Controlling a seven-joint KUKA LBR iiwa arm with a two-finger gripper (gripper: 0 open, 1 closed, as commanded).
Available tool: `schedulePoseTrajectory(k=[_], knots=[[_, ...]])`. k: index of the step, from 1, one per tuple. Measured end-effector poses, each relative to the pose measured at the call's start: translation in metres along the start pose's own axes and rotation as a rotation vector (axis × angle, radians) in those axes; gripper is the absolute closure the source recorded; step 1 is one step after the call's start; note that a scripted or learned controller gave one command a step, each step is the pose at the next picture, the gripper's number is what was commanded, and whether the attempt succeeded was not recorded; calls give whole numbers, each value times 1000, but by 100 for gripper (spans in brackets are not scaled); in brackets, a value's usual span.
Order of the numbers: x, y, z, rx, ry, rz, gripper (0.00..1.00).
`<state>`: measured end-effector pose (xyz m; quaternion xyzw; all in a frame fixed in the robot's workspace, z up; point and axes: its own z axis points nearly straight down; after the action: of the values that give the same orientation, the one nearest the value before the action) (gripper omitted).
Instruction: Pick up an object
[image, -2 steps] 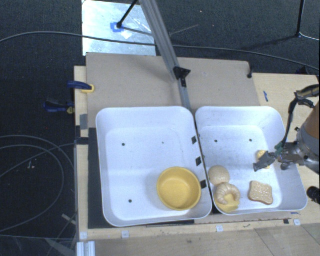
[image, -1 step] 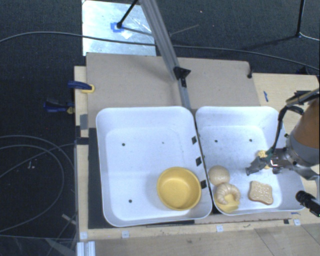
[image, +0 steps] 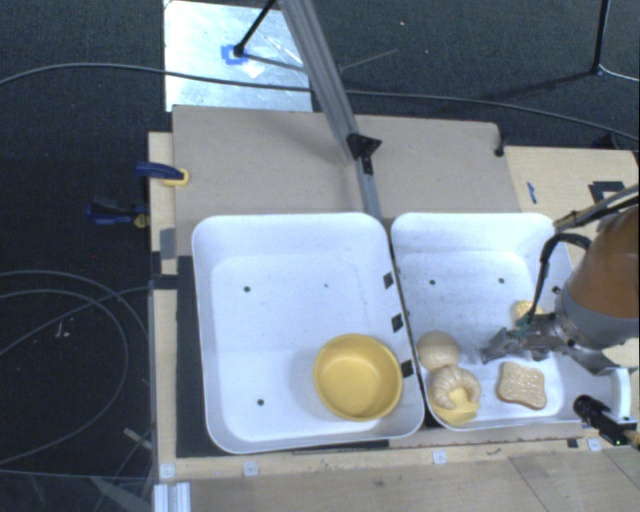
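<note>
The right bin (image: 470, 255) holds a pale round bread roll (image: 438, 349) and a croissant (image: 453, 384) lying on a yellow piece (image: 458, 405), both near its front left corner. A toast slice (image: 522, 385) lies flat to their right. A small yellow item (image: 523, 311) peeks out from behind the arm. My gripper (image: 498, 349) hangs low over the bin floor between the roll and the toast, just above the toast's upper left corner. Nothing is visibly held in it.
A yellow bowl (image: 358, 376) stands upright in the left bin (image: 270, 250), near its front right corner. A grey pole (image: 335, 95) slants down from the top to the divide between the bins. The arm's orange band (image: 612, 275) covers the right bin's right side.
</note>
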<state>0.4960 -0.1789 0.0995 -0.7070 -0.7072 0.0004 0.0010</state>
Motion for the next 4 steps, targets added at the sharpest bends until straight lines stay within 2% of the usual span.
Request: schedulePoseTrajectory(k=[1, 2, 4], knots=[[0, 1, -13, -5, -2, 1, 100], [-2, -7, -64, -8, -3, 1, 100], [4, -2, -152, -9, -3, -5, 100]])
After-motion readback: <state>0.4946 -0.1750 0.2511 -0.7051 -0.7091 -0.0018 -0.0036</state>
